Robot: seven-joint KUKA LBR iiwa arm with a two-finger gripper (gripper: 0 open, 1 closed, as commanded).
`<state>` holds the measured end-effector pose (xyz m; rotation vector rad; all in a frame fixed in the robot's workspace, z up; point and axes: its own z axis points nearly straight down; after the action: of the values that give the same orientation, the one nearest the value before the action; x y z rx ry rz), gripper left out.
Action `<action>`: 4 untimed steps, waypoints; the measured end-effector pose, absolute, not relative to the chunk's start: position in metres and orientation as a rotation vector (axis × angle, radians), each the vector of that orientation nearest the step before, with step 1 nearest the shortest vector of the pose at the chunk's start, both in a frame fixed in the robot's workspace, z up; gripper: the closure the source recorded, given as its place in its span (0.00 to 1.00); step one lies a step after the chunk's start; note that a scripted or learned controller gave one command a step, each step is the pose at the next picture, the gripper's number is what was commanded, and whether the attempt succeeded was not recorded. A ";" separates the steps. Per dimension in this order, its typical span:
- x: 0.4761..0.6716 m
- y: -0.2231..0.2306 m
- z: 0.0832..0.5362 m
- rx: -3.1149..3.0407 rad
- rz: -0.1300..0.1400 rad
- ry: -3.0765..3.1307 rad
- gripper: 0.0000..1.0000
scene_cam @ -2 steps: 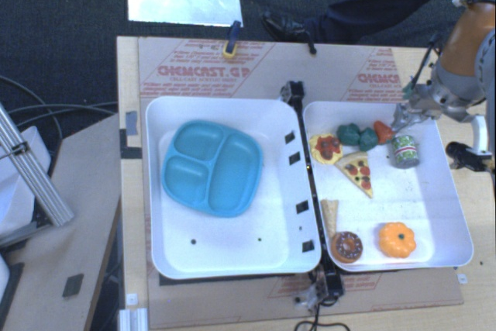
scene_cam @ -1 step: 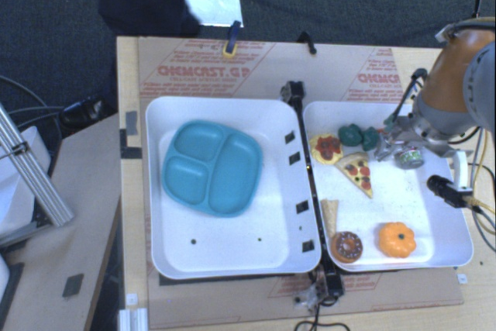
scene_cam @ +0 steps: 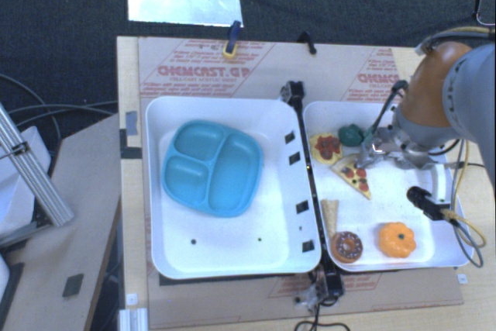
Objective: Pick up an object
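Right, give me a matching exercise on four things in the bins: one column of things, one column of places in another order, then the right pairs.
Things:
1. blue divided plate
2. orange pumpkin
3. pizza slice
4. chocolate donut

Places:
A. right bin, near corner beside the divider
B. middle of the left bin
C. right bin, near edge, to the right of the donut
D. right bin, just below the gripper

Pairs: 1-B, 2-C, 3-D, 4-A
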<state>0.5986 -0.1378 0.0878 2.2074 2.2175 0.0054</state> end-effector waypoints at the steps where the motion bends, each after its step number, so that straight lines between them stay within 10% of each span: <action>1: 0.667 -0.144 0.198 2.201 0.016 2.217 1.00; 2: 0.669 -0.198 0.193 2.219 0.001 2.215 1.00; 4: 0.546 0.030 0.257 2.207 0.004 2.244 1.00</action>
<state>0.5456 0.0298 0.2570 2.2069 2.2438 0.0039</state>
